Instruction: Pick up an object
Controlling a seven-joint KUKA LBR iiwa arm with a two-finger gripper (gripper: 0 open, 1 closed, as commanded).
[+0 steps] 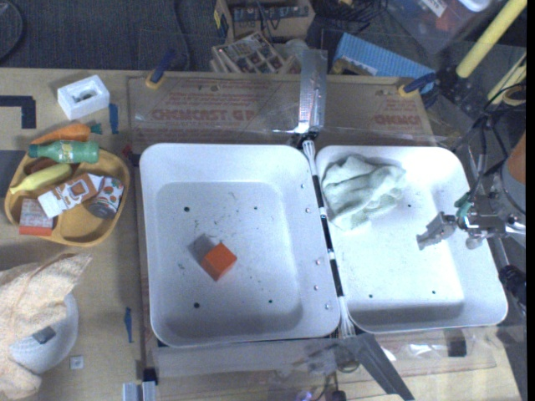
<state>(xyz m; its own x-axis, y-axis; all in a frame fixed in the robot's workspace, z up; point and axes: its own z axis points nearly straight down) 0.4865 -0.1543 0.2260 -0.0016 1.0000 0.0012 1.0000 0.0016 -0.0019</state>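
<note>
Sitting at the far left of the tabletop (117, 249): a yellow bowl (84, 228) holding a green bottle (65, 151), a banana-like yellow piece (38, 178) and small packets; a little white box (84, 97) lying at its 12 o'clock, a pale crumpled bag (33, 299) at its 6 o'clock. Resting next, the left bin (167, 174), carrying an orange cube (220, 261) just below centre, with a small grey block (201, 246) touching it at its 10 o'clock. Lying in the right bin (443, 299), toward that bin's 11 o'clock corner, a crumpled pale green-white cloth (361, 189). Hovering over the right bin at about 3 o'clock, the hand (447, 232), well apart from the cloth and from the cube, gripping nothing; fingers too blurred to tell whether apart or together. Reaching in from the right edge, the arm (501, 220).
</note>
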